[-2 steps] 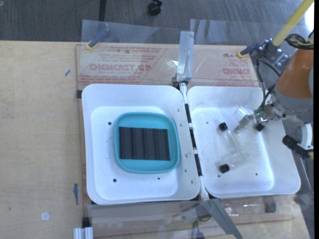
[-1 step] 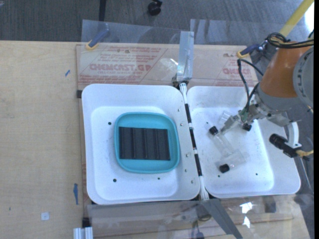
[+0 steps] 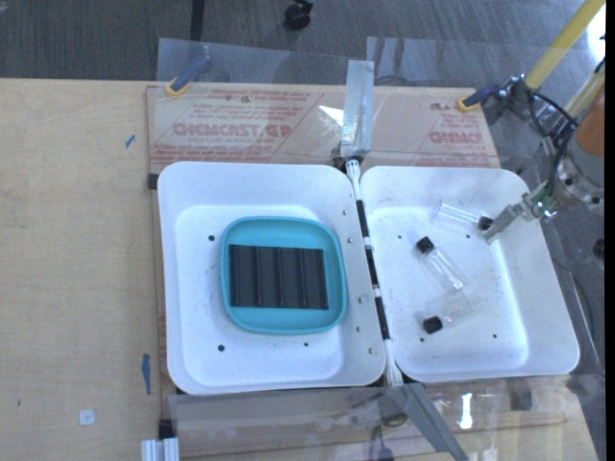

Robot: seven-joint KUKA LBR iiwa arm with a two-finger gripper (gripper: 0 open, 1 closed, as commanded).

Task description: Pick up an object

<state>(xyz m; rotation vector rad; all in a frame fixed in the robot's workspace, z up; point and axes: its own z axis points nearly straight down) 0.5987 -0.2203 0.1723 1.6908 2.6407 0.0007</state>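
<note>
Three clear vials with black caps lie in the right bin [image 3: 538,344]. One vial [image 3: 455,213] is at the upper middle, and its capped end points toward my gripper. A second vial [image 3: 438,261] lies slantwise near the bin's centre. The third vial [image 3: 448,312] rests lower down. My gripper [image 3: 500,223] reaches in from the right and hangs low over the bin's upper right part. Its tip is right beside the black cap of the upper vial. Whether it touches the vial cannot be made out.
The left bin [image 3: 187,257] holds a teal tray [image 3: 282,233] with a dark ridged insert. A ridge [image 3: 369,257] divides the two bins. Cables and a yellow bar [image 3: 567,36] hang at the upper right, near the arm [image 3: 581,176].
</note>
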